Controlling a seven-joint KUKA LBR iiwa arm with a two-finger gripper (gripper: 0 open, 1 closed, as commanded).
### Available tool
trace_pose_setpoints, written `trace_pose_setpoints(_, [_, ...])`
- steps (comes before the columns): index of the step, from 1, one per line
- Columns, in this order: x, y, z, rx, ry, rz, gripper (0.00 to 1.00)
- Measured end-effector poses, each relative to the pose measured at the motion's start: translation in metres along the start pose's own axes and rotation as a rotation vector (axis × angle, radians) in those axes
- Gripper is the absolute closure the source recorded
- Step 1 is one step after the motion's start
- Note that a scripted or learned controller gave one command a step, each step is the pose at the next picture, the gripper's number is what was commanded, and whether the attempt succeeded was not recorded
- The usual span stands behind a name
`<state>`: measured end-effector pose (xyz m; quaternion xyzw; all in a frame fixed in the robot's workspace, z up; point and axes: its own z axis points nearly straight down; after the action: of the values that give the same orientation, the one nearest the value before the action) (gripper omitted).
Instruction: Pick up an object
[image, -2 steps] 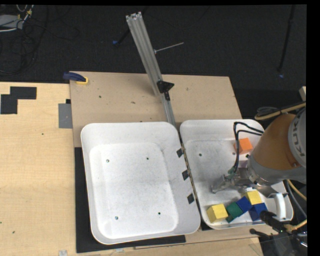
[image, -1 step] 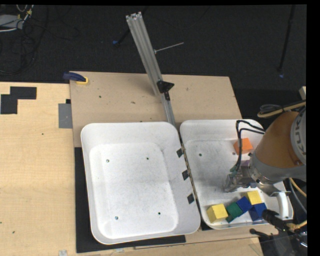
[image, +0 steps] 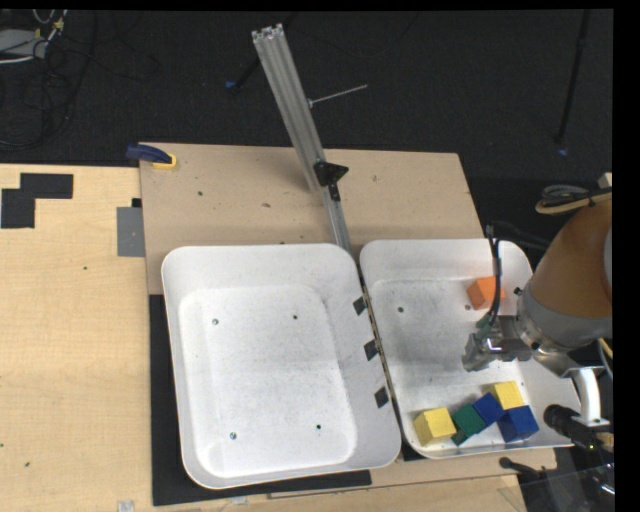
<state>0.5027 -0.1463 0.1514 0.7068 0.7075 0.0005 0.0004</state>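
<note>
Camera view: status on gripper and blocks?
Gripper low over right bin, nothing visibly held. Orange block just behind it. Yellow, green, blue blocks clustered at front. Nothing blocking.

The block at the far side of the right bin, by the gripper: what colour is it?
Orange. The block lies apart from the yellow, green and blue blocks; the camera view shows it.

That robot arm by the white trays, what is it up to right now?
The grey and orange arm is trying to pick up a toy block. It reaches in over the right-hand bin, with its tool low inside the bin. An orange block lies just behind it, and a cluster of yellow, green and blue blocks sits at the bin's near edge. No block shows in its grip yet. The left bin is beside it.
</note>
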Motion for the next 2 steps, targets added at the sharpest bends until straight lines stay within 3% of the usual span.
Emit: trace_pose_setpoints(2, [0.008,-0.014,-0.106,-0.003,-0.001,0.0,1.0])
